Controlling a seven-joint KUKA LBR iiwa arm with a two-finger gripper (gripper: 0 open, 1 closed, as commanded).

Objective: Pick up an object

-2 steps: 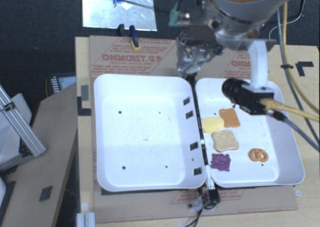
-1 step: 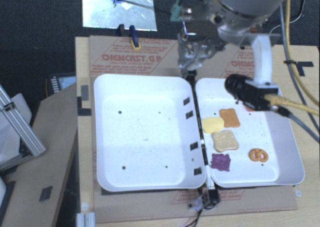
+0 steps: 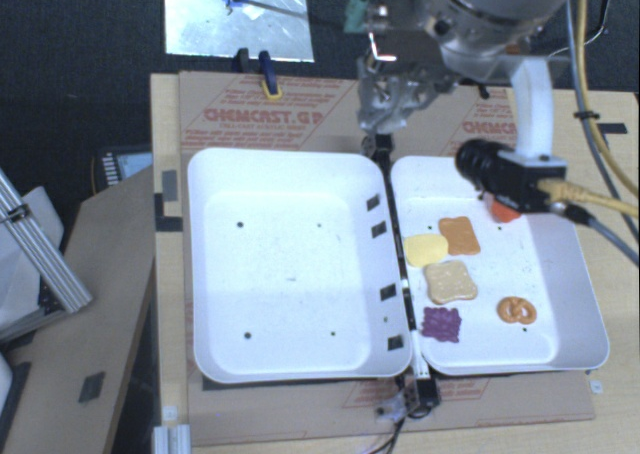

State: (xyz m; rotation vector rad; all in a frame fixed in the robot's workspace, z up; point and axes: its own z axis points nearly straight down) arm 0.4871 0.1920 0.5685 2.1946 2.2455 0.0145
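Nearest the camera, well below the claw, a purple grape cluster point(image 3: 441, 323) and a pretzel point(image 3: 517, 311) are seen in the right bin point(image 3: 575, 282). Closer to the claw, a bread slice point(image 3: 451, 282), a yellow piece point(image 3: 426, 248) and an orange piece point(image 3: 460, 235) are grouped (all lying flat). Farthest, the claw point(image 3: 385, 112) is raised over the bins' back edge; whether it is wide or narrow cannot be told.

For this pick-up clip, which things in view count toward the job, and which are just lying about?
Job:
claw, above the bins' far edge
yellow piece
orange piece
toast slice
purple grapes
pretzel
right bin, holding all five

Lying about:
left bin
cardboard sheet
shiny metal plate
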